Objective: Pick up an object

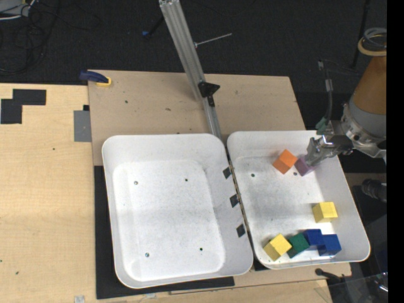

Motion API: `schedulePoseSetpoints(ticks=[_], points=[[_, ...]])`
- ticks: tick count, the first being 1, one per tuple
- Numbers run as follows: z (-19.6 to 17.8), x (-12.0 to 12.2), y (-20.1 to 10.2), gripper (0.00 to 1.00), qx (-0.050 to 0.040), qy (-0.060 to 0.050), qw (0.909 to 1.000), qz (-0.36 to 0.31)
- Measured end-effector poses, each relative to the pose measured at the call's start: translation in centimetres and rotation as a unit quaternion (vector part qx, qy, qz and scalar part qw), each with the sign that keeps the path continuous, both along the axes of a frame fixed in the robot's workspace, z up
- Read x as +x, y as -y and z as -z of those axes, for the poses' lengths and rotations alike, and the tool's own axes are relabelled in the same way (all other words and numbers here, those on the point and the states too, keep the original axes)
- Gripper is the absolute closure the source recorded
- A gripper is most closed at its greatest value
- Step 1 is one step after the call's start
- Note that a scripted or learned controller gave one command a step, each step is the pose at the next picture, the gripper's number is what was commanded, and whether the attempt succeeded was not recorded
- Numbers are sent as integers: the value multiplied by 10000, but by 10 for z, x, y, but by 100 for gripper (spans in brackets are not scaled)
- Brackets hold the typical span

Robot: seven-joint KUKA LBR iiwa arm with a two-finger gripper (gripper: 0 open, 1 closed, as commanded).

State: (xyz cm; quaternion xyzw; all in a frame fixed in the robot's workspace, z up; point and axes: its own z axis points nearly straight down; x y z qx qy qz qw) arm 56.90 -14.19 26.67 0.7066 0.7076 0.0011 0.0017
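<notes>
Arm [369, 103] enters from the right, orange band above a grey wrist; gripper [315, 153] hangs low over the far right part of the right bin [297, 141]; from where I stand I cannot tell how it is set, nor whether anything is held.

Purple block [303, 166] lies just under and beside the gripper tip, seemingly touching it, contact uncertain; orange block [285, 161] sits just to its left, close against it; both in the upper part of the right bin.

Lower in the same bin: one yellow block [325, 211] alone near the right wall; along the near rim a cluster, another yellow block [276, 246] at left, a green block [297, 243] next to it, then two blue blocks [322, 240] touching each other at right.

Left bin [120, 150] stands beside the right bin, rims meeting; small black clips [235, 201] sit along the join.

Bench [44, 169] is light wood; a slanted aluminium rail [186, 49] rises from behind the bins toward the top; a blue-and-yellow clamp [96, 77] rests at the far left corner of the board.
</notes>
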Motion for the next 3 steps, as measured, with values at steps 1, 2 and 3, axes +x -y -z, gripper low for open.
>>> schedulePoseSetpoints(ticks=[1,2,3], points=[[11,6,-48,100,16,-36,10000,-11],[9,-3,-105,100,16,-42,10000,-15],[26,-5,-159,100,16,-52,10000,-13]])
